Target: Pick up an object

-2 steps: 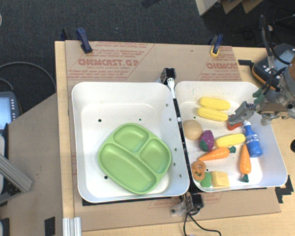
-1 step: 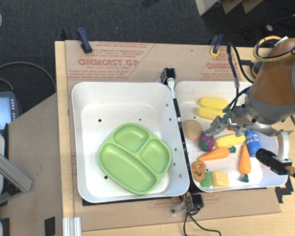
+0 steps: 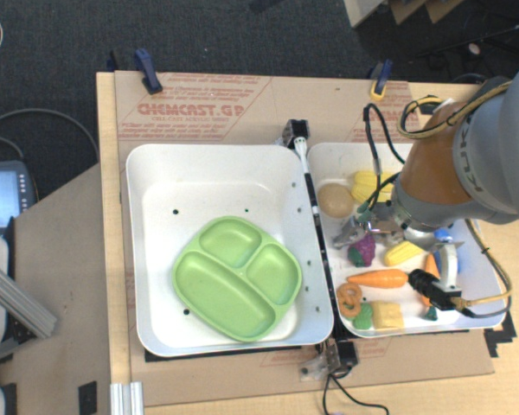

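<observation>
One purple toy vegetable (image 3: 362, 250), small, light, probably hard slick plastic, lies mid right bin (image 3: 484, 271) under the gripper (image 3: 364, 231); grasp across its body. Finger state: cannot tell. Neighbours: toy carrot (image 3: 378, 278), beige ball (image 3: 335, 201).

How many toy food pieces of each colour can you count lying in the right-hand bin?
Yellow: 3 - rounded piece, wedge, square block
Orange: 2 - plastic carrot, pretzel ring
Purple: 1 - grape bunch
Tan: 1 - round egg-like ball
Total: 7
</observation>
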Available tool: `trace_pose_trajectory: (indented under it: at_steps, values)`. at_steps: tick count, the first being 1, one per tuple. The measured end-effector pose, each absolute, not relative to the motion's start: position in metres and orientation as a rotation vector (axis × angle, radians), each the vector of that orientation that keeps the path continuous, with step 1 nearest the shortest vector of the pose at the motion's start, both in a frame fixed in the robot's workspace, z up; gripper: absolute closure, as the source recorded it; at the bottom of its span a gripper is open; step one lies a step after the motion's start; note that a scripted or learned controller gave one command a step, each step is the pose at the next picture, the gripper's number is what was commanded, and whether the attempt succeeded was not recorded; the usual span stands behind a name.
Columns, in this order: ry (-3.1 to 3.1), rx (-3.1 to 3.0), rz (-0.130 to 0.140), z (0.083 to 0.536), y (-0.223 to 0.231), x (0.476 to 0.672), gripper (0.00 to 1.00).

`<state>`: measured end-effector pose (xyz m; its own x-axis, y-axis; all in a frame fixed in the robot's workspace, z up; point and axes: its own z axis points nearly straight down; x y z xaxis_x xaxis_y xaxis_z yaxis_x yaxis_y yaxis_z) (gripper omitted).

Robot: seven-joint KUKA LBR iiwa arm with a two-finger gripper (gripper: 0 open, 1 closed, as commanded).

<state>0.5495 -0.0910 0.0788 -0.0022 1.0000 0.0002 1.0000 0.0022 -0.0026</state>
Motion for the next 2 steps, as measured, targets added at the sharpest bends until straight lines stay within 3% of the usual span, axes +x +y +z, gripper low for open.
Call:
trace_pose_trajectory:
  at_steps: [1,2]
  values:
    - [-2.223,-2.223,-0.002,0.095,-0.092,0.549,1.0]
    - [-2.233,-2.216,-0.012,0.19,-0.026,0.53,1.0]
